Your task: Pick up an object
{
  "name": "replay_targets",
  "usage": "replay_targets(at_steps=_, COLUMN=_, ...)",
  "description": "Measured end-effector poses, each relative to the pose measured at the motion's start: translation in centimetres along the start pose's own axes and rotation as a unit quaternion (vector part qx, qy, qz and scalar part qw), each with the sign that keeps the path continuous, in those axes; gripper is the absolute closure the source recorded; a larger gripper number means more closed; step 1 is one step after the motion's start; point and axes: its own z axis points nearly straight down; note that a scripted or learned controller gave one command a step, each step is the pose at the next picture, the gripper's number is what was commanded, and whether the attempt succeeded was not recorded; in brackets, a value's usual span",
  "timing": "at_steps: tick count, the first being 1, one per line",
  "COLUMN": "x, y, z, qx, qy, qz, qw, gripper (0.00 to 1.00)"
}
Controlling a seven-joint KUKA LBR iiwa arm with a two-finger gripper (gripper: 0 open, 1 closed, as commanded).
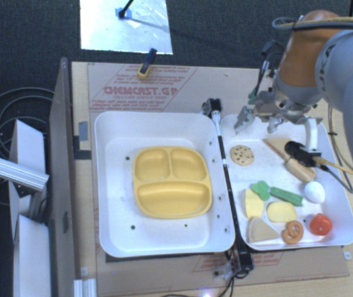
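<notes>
nearest the camera, a pale wedge point(260, 231) and a pretzel point(293, 231) lie against the near edge of the right bin point(340, 203), with a tomato point(320, 224) just beside them toward its near right corner. the table point(164, 82) carries two white bins side by side. the left bin point(111, 166) holds a yellow divided plate point(171, 181) in its middle. the arm point(331, 60) reaches in from the right. its pincer point(257, 122) hangs over the far edge of the right bin, spread wide, with nothing between the fingers. smaller things lie in that bin: a brown stick point(300, 166) toward the far right corner, a green piece point(285, 195), a yellow slice point(280, 212), an egg point(314, 192) and a cookie point(243, 155).

the cookie looks the likeliest pick. it lies near the far left corner of the right bin, close to the wall shared with the left bin, apart from the rest and nearest the pincer.

it is thin and flat on the bin floor, so the fingers may skate over its top and close on air. a finger coming down on the wall side may strike that wall and push the approach off line.

the cookie is round and lies face up, so it has no long axis and points no way; any closing direction would suit, though one running along the wall seems safer.
</notes>
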Motion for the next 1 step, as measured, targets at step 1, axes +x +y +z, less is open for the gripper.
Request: replay_targets(at_steps=1, x=-2.34, y=-1.00, z=-6.28, qx=-0.002, qy=-0.001, qz=0.002, qw=1.0000, gripper=0.00)
